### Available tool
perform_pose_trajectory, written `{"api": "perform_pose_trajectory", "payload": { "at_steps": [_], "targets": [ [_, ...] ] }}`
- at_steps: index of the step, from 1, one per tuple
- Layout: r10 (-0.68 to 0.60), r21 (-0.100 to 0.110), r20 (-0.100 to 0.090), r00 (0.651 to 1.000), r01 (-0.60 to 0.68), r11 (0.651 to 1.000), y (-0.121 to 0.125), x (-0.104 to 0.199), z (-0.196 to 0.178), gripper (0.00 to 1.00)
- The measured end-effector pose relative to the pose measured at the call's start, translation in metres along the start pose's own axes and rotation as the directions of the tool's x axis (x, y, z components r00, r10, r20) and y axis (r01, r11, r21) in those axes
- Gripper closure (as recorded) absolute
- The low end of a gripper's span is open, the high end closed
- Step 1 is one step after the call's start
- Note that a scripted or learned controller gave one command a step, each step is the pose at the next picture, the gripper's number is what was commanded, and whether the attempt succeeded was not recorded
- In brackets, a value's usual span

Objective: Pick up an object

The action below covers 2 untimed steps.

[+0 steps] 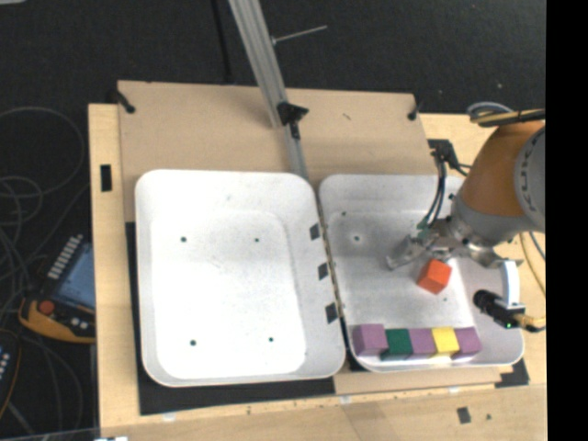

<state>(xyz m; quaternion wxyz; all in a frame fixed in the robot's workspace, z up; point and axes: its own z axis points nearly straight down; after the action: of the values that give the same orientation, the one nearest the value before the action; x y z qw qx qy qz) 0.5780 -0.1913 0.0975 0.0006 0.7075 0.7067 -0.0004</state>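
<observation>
The left bin [230,274] sits beside the right bin [367,209], their inner edges touching. Along the right bin's near wall runs a row of blocks: purple block [368,339], green block [398,342], a second purple one, yellow block [446,340], and another purple at the end. Above the row, the orange cube [435,276] hangs tilted just under the gripper [428,251] (whether the grip is clenched on it or released, I cannot tell). The arm [496,186] enters from the right.

The worktop [211,127] is tan board; two white bins lie side by side on it, left bin [230,274] touching right bin [377,219].
</observation>
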Motion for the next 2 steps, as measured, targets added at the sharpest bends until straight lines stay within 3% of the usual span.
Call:
{"api": "perform_pose_trajectory", "payload": {
  "at_steps": [1, 2],
  "targets": [
    [0.000, -0.002, 0.001, 1.000, 0.000, 1.000, -0.0419, 0.0148, -0.0005, 0.00],
    [-0.001, -0.004, 0.001, 1.000, 0.001, 1.000, -0.0505, 0.0060, -0.0007, 0.00]
  ]
}}
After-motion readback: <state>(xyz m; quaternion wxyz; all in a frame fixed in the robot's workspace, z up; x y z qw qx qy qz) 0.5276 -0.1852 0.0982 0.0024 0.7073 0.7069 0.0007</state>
